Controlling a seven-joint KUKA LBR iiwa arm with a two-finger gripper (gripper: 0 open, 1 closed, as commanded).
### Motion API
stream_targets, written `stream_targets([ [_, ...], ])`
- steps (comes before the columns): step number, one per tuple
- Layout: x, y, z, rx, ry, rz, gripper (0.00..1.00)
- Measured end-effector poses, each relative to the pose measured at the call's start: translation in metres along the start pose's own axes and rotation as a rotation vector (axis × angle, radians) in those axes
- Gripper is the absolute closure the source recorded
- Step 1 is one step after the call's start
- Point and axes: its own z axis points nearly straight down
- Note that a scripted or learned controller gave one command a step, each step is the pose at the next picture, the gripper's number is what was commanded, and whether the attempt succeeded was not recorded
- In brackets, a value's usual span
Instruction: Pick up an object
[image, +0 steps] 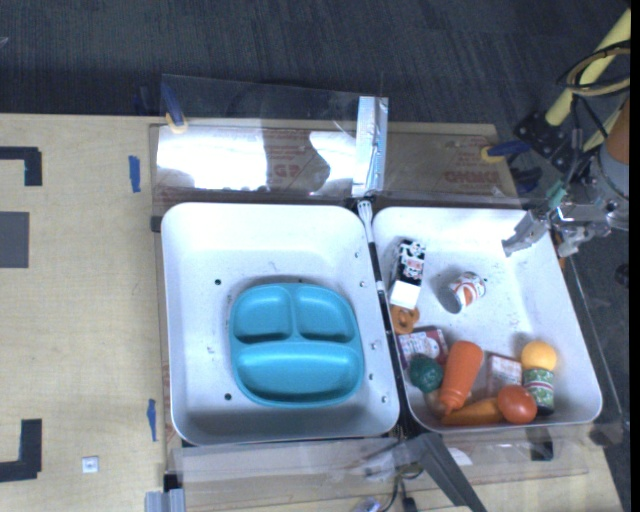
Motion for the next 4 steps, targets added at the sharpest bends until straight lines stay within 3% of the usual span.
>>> stream_targets([
  [1,-0.007,0.006,0.040,0.004,0.001,0.004,0.00],
  [2,0.047,-0.085,0.079,0.001,0.000,-0.096,0.00],
  [3,0.065,-0.028,0.143,-0.010,-0.005,-0.185,0.00],
  [4,0.072,-0.082,0.094,-0.002,0.000,-0.143,0.00],
])
